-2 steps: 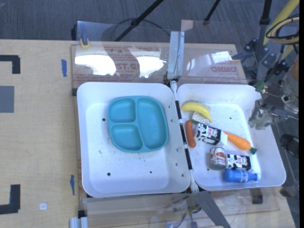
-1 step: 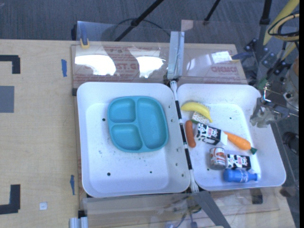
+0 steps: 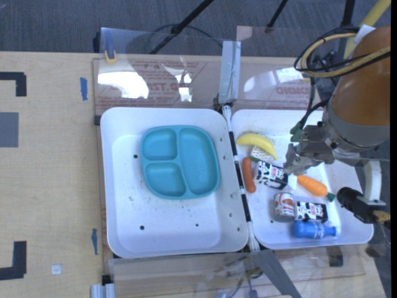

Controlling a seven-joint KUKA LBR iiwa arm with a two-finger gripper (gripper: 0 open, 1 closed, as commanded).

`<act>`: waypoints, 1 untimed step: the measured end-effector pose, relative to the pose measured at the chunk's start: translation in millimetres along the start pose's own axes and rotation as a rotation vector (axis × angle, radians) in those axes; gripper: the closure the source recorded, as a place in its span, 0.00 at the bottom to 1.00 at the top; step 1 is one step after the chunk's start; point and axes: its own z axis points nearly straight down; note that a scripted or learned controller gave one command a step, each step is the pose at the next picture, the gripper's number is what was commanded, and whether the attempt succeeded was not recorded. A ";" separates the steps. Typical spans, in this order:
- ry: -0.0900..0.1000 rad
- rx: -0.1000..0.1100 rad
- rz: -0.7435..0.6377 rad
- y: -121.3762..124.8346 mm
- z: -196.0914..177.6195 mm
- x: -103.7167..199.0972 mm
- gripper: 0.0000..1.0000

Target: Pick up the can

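Pale wooden bench (image 3: pixel 49 185), two shallow white plastic bins; left bin (image 3: pixel 124 222) with a blue sectioned plate (image 3: pixel 180 161).

Right bin (image 3: pixel 353 231): small red-and-white metal can (image 3: pixel 285 206) on its side, touching a black-and-white carton (image 3: pixel 310 212). Probably light, rigid, smooth — likely to roll; best pinched across the body.

Grey two-finger gripper (image 3: pixel 291 165) above and slightly right of the can, apart; finger state impossible to tell.
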 end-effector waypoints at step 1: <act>-0.001 -0.001 0.001 0.8 -9.6 -0.1 1.00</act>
